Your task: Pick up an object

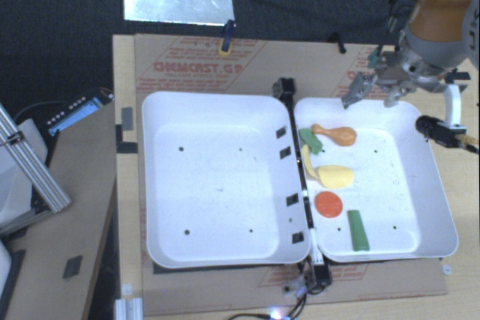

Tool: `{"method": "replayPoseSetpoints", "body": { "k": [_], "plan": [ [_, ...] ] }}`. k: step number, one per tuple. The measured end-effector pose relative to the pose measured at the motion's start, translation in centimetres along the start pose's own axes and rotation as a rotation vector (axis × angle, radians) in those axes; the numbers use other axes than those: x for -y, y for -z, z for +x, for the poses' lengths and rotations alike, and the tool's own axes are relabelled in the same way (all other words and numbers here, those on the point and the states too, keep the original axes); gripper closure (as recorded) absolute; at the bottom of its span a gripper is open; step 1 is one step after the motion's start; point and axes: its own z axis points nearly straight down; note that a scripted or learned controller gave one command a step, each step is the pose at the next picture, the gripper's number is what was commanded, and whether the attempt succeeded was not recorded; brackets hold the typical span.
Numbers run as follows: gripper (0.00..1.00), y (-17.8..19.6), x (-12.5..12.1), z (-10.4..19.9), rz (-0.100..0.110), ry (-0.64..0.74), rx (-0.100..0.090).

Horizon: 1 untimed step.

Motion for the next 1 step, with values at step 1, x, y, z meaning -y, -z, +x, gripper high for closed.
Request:
{"method": "replayPoseSetpoints", "body": {
  "k": [1],
  "plan": [
    [1.0,1.14,-0.09,0.01,-0.004,0.003,0.0]
  ]
}}
